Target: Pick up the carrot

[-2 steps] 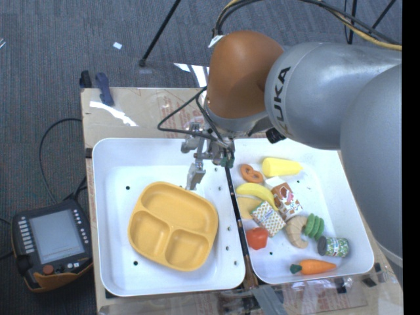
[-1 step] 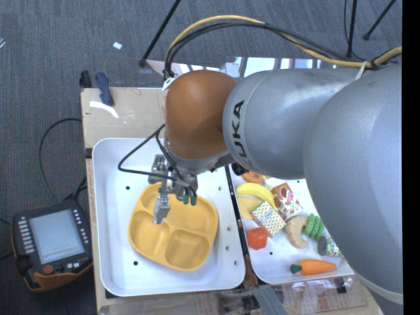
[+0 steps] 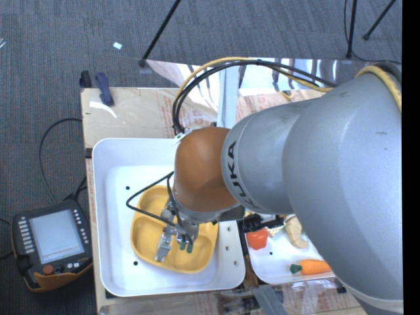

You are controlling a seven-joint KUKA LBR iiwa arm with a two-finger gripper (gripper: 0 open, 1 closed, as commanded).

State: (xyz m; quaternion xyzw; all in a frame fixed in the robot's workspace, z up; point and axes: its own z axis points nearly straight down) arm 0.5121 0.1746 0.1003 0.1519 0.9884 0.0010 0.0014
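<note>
**Gripper over the yellow dish, carrot across the divide**

I see the gripper [image 3: 176, 243] hanging low over the yellow dish [image 3: 146, 231] in the left bin [image 3: 108, 176], fingers spread, nothing between them. The carrot [image 3: 311, 266] lies flat at lower right in the right bin [image 3: 266, 268]: small, orange, green tip pointing left. A red block [image 3: 256, 239] sits nearby.

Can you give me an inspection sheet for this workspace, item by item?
Surface: bench bearing two white bins, left bin and right bin.
Job's things: carrot lying in the right bin, untouched.
Clutter: yellow dish in the left bin; red object and pale object in the right bin.
Grippers: gripper low over the yellow dish, away from the carrot.
Cables: black and yellow cables looping above the wrist.
Surroundings: teach pendant on grey carpet, tripod legs.
</note>
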